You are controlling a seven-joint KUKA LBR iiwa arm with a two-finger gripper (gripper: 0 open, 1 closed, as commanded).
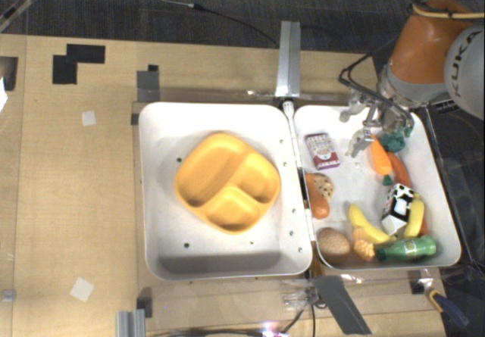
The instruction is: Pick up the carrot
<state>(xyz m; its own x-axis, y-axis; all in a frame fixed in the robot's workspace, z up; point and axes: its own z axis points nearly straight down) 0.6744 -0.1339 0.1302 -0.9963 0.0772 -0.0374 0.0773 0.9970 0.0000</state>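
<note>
White left bin (pixel 151 199) holds big yellow divided plate (pixel 227 180), nothing fancy. Right bin (pixel 345 117) is the crowded one. Grey arm (pixel 439 48) with orange band comes in top right, gripper (pixel 377 128) low over far end of right bin, fingers spread apart, nothing between them. Carrot (pixel 388 161) lies just under/beside fingertips, near bin's right wall, tilted. Smaller stuff: green bottle (pixel 407 250) at near edge, banana (pixel 366 223), potato-ish brown thing (pixel 332 241), small red-and-white carton (pixel 321 150), cookie (pixel 322 185).
</note>
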